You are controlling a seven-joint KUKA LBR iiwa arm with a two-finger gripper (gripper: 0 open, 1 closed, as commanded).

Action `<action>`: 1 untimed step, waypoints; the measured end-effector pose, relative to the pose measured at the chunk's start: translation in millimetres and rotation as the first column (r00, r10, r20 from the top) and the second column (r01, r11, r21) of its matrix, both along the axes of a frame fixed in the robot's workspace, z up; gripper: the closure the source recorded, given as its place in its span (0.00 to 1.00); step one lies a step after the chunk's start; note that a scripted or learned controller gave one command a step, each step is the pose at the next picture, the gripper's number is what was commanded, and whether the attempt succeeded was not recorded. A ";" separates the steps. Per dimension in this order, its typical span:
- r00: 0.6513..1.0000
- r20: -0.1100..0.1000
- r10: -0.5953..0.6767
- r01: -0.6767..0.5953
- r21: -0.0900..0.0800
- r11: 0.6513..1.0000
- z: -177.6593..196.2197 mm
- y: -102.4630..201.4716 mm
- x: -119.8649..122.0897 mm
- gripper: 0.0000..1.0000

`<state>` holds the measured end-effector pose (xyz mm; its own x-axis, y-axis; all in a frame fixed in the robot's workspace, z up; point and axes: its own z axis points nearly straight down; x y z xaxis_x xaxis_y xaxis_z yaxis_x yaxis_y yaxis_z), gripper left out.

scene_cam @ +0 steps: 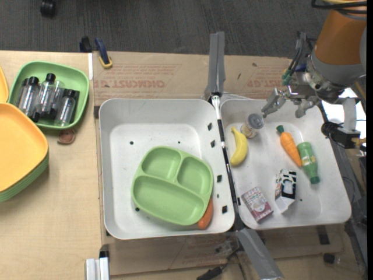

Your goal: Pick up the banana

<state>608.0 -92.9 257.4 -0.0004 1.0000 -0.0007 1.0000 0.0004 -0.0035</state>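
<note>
The gripper [289,102] hung spread open and empty over the right bin's [335,206] far edge. The banana [238,147] lay by that bin's left wall, lengthwise near-to-far, leftward and nearer the camera from the gripper.

Place: I read this as a robotics lab | Evidence: two white bins [111,156] on a cardboard-covered bench [151,77] | grey carpet, chair castor [48,6] beyond | grey-and-orange arm [341,34] | green tub of bottles [49,95] alongside
</note>
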 end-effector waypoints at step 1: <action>0.980 0.006 0.198 -0.198 -0.001 0.980 -146.9 -4.3 -12.8 0.00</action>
